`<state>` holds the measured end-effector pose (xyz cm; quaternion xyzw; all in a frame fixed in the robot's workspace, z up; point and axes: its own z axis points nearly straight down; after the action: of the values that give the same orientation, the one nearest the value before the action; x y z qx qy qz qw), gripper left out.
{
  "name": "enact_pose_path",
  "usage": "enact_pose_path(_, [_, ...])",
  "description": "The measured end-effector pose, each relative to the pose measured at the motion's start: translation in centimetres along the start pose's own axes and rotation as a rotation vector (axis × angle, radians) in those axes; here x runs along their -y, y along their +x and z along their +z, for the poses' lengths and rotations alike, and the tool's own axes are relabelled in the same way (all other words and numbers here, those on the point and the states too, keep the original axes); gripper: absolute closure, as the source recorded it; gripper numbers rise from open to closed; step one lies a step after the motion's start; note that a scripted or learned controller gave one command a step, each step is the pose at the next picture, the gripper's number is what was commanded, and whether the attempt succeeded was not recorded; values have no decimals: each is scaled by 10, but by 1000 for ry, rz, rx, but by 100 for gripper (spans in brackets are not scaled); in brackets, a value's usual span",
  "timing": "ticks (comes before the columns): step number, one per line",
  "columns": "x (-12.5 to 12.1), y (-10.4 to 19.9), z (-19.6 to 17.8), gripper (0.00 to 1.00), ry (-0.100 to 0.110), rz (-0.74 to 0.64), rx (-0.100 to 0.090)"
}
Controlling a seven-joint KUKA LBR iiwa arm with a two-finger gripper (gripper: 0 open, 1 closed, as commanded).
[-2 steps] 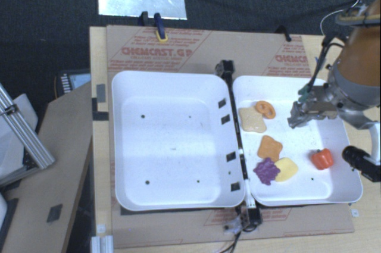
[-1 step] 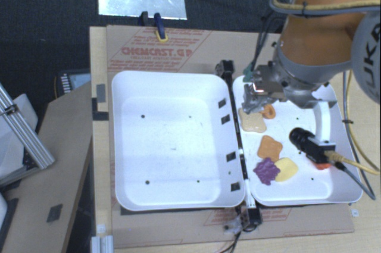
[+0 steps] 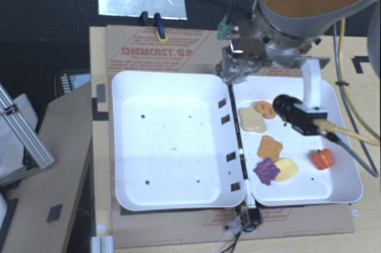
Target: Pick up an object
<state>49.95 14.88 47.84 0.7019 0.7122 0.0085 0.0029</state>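
Look down from the camera above the bench. Your gripper [image 3: 236, 67] hangs over the far end of the wall between the left bin [image 3: 125, 144] and the right bin [image 3: 345, 186]. You cannot tell if it is wide or narrow.

The toy foods all lie in the right bin: a tan piece [image 3: 252, 121], an orange piece [image 3: 269, 147], a purple piece [image 3: 266, 170] touching a yellow piece [image 3: 287, 169], and a red piece [image 3: 322, 158] off alone.

Nothing looks picked up yet. I think the reach down and the grab are both left to do.

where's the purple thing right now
The purple piece lies in the right bin, near its front left corner, touching the yellow piece on its right and just below the orange piece.
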Motion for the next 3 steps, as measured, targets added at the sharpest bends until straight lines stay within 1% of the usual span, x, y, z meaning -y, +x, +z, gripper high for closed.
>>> enact_pose_path(1, [13,57,2,100,14,5,5])
enact_pose_path(2, [12,27,1,100,15,16,7])
enact_pose_path(3, [-64,-7,-59,100,5,18,7])
